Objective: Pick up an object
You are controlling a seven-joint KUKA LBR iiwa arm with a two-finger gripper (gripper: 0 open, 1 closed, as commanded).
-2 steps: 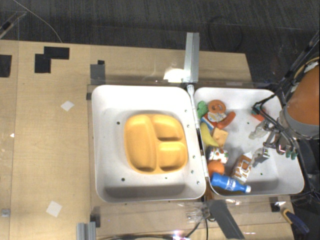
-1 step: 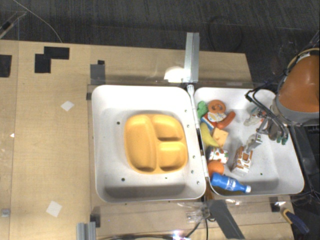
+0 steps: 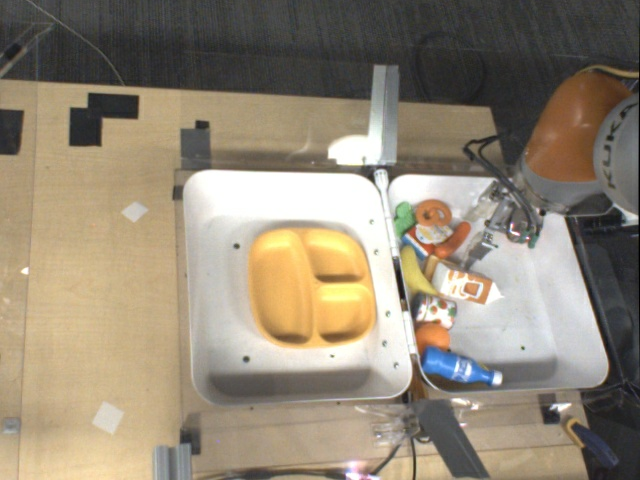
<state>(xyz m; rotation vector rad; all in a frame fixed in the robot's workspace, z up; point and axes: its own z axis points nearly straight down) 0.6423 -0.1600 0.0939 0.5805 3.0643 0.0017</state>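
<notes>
Several small objects lie piled along the left side of the right bin (image 3: 560,318). Among them are a green piece (image 3: 403,215), a red sausage (image 3: 456,238), a yellow banana (image 3: 416,274), an orange-and-white carton (image 3: 468,287), an orange fruit (image 3: 431,335) and a blue bottle (image 3: 458,369). My gripper (image 3: 488,238) hangs low over the upper middle of this bin, just right of the sausage and above the carton. I see no object lifted with it.
The left bin (image 3: 215,268) holds a yellow divided plate (image 3: 310,286). A metal post (image 3: 384,118) stands behind the seam between the bins. The grey arm with its orange band (image 3: 565,133) comes in from the upper right. Bare white floor lies in the right bin's right half.
</notes>
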